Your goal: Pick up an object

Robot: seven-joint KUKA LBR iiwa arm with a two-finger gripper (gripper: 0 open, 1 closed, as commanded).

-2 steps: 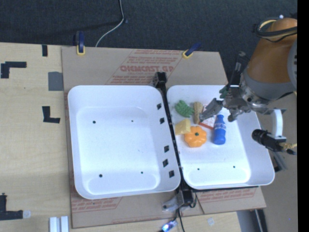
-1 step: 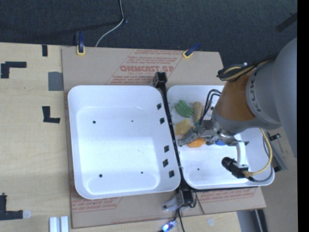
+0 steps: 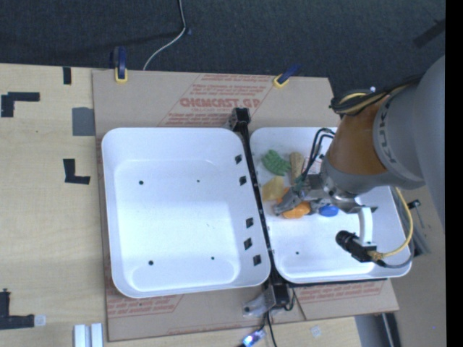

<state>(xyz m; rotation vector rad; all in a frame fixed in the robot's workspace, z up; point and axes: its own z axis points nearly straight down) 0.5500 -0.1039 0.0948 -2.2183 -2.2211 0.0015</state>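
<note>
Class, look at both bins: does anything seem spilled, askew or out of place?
Nothing stands out. The small objects are bunched in the right bin, beside the divider, with the gripper among them.

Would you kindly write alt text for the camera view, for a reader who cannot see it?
A grey robot arm reaches from the right into the right white bin, its end effector down among a cluster of small items: a green object, a yellow object, an orange object and a blue object. The left white bin sits alongside.
</note>
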